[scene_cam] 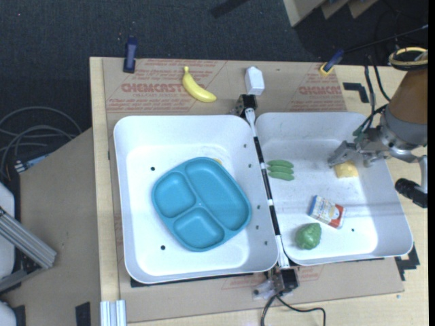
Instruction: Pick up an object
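Blue plate [200,203]: it has three parts and lies flat in the left bin [136,148]. It sits a bit turned.
Left bin: white and shallow. The plate takes up its middle.
Right bin [380,243]: white too, touching the left bin along the middle edge.
Green pods [281,169]: two small ones, side by side, at the left side of the right bin, close to the middle edge.
Yellow block [346,170]: a small lump in the right bin, near the top right. It lies on the bin floor, right under the gripper.
Small box [326,211]: white with red and blue on it, tilted, near the middle of the right bin.
Green ball [308,236]: a bumpy green thing at the bottom of the right bin, just below the box.
Banana [197,87]: yellow, lying on the surface above the left bin, outside both bins.
Arm [408,111]: grey with an orange band, reaching in from the right over the right bin.
Gripper [350,155]: low over the yellow block, very close to it or touching. I cannot tell if it is spread or pressed together, or if it pinches the block.
Surface [102,182]: brown board with red words near the top.
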`<state>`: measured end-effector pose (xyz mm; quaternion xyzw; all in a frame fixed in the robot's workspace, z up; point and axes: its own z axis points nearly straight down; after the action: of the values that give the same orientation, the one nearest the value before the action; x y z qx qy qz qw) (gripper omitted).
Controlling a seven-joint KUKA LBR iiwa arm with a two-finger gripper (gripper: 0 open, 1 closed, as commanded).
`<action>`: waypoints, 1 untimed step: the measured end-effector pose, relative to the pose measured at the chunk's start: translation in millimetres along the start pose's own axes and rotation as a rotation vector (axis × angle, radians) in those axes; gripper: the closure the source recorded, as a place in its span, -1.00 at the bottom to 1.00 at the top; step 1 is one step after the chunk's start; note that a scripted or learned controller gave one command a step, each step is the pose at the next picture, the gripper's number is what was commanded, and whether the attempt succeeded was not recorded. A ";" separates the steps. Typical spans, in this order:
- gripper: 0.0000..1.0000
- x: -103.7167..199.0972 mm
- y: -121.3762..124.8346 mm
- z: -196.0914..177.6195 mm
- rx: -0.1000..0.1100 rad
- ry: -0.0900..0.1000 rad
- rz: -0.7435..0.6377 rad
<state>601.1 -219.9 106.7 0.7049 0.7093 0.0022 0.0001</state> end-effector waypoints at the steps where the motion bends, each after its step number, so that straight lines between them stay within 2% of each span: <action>1: 1.00 -0.1 0.7 -10.4 -0.003 -0.002 0.000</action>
<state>601.8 -220.0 117.1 0.7047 0.7095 0.0027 0.0019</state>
